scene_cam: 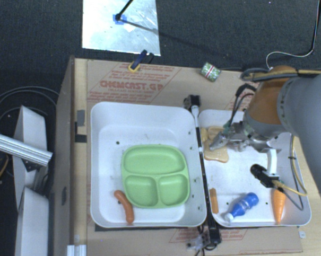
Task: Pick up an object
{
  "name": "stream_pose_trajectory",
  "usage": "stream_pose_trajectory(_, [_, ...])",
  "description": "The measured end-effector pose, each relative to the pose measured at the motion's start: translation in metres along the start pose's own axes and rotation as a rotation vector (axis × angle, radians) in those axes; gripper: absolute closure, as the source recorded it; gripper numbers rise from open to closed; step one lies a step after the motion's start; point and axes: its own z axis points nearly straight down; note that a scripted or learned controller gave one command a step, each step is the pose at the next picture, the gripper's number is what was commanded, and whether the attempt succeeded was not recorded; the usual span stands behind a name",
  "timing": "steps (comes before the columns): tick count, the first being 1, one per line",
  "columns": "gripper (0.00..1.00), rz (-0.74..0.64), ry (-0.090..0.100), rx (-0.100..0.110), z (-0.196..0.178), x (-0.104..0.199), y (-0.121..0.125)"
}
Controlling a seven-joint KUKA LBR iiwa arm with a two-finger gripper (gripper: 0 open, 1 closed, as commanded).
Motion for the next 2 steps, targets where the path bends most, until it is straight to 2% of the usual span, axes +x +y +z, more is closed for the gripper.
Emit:
stream_pose_trajectory(1, [0.00,0.000,-0.005,0.007,-0.0002,0.0037,0.0362])
stream_pose_trajectory(2, [1.00,-0.003,-0.003,0.013,-0.0095,0.0038,0.0351])
